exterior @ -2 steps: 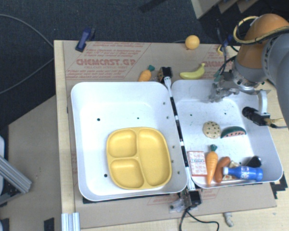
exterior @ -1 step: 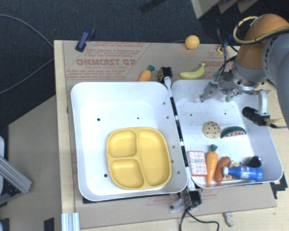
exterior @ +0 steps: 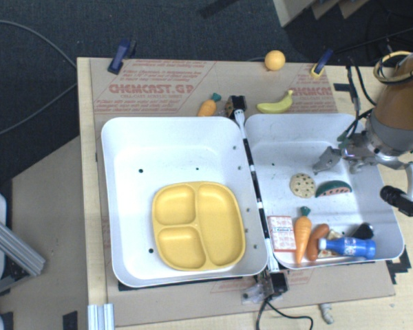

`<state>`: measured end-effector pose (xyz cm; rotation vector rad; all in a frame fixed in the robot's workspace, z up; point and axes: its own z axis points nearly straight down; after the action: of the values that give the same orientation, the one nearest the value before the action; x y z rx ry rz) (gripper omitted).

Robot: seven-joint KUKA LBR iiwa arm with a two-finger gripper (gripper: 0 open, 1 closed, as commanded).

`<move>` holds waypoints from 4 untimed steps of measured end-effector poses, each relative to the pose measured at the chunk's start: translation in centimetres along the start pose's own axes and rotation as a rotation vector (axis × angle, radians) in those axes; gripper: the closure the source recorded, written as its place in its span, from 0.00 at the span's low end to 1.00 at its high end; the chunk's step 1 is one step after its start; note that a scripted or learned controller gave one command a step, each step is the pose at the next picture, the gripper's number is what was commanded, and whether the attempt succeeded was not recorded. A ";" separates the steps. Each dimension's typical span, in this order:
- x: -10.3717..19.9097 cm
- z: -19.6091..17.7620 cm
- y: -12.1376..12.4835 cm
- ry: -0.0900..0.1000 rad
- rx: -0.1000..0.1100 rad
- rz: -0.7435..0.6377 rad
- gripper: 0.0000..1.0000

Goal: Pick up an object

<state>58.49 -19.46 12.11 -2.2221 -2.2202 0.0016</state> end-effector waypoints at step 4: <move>4.1 3.7 -4.7 0.002 0.000 -0.002 0.00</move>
<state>53.74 -15.34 8.42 -2.2191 -2.2210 0.0001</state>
